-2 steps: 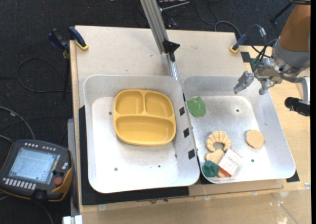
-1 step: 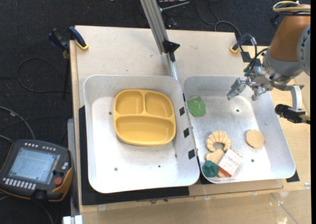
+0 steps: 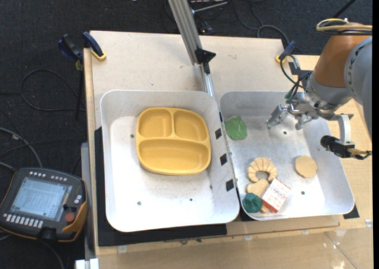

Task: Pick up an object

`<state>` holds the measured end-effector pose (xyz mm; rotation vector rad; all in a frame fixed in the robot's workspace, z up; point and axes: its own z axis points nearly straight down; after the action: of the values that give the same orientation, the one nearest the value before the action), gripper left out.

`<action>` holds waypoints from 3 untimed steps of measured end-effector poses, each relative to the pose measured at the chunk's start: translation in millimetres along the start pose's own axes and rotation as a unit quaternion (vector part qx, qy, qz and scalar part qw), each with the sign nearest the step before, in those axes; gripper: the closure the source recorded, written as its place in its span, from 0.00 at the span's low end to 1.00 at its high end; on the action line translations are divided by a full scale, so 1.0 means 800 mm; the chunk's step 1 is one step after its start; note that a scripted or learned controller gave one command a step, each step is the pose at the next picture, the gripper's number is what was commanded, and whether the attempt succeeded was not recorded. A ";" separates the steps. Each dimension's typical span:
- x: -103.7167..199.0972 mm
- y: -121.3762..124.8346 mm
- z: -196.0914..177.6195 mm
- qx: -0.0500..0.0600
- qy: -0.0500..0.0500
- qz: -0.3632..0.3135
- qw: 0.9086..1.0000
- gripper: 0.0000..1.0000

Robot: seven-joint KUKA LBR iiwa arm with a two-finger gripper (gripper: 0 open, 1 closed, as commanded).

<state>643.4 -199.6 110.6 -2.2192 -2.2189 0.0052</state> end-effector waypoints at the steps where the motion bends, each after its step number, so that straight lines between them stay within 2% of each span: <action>1: 0.000 0.003 -0.018 -0.004 -0.001 -0.001 1.000 1.00; 2: 0.007 0.004 -0.097 -0.007 -0.001 -0.001 1.000 1.00; 3: 0.005 0.007 -0.152 -0.006 -0.001 -0.001 1.000 1.00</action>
<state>649.3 -195.3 232.3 -2.2235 -2.2291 -0.0056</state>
